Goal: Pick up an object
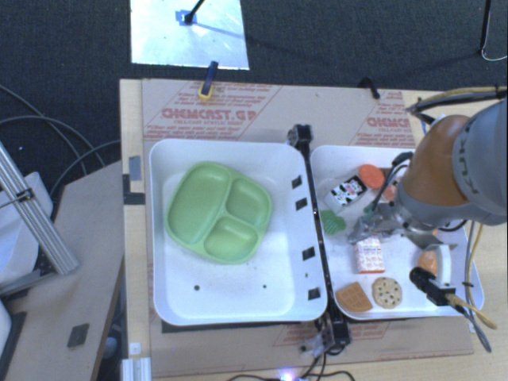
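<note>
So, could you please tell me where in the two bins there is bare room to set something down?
The left bin has bare floor along its front, below the green divided plate, and a strip on that plate's right. The right bin is crowded: a cookie, waffle piece, red-and-white packet and the arm cover most of it.
</note>
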